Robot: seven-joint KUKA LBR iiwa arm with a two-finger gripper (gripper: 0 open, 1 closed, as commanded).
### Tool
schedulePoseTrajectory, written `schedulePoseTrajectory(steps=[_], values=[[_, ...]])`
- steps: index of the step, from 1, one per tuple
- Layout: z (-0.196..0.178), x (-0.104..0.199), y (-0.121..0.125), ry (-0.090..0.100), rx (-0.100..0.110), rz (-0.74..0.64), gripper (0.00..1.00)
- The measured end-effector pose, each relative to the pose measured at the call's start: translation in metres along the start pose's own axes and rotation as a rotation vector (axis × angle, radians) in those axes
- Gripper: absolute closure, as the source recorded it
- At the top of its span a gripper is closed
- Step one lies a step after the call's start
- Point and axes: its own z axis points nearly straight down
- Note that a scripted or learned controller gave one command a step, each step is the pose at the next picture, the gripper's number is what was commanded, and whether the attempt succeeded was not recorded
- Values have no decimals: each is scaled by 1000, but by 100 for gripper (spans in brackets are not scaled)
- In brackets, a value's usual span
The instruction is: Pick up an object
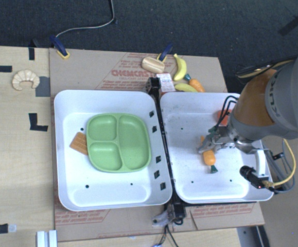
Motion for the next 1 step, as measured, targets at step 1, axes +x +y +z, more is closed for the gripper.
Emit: schedulePoseTrajectory(steps=[1], values=[[-88, 58, 67, 4, 5, -1, 100]])
